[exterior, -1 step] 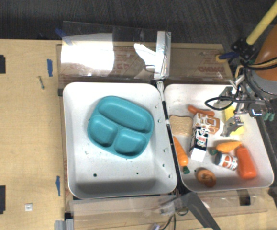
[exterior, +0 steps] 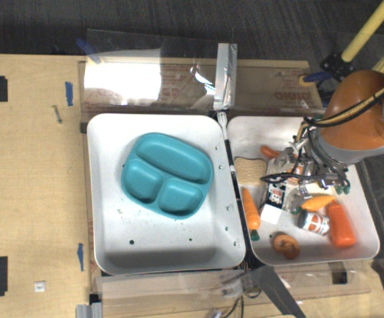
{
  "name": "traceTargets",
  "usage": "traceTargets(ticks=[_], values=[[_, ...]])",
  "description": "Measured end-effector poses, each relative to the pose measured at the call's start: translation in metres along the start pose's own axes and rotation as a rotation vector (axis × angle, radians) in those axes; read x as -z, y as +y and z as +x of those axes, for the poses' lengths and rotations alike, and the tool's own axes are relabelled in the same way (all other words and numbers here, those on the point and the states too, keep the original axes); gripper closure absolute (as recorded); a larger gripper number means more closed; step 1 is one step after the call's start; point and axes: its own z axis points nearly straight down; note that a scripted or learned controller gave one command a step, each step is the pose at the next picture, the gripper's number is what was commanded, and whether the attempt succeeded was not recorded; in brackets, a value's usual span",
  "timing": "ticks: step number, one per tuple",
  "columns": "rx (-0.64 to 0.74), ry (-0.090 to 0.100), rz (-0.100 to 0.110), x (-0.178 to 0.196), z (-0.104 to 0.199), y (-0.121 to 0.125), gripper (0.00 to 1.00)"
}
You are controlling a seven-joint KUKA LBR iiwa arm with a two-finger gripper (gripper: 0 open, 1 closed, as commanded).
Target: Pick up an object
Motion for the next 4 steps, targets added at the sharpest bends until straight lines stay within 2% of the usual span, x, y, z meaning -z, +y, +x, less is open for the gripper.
traceTargets(ticks=[1,2,3,4], values=[[-0.157,0.005,-0.002,-0.020,0.044,0.006,0.00],[-0.178,0.027,-0.004,-0.015,0.054,0.033,0.00],[-0.346,0.024,-0.003,-0.025,0.024,0.016,0.00],[-0.410,0.021,-0.001,0.066,-0.052,-0.024,0.00]])
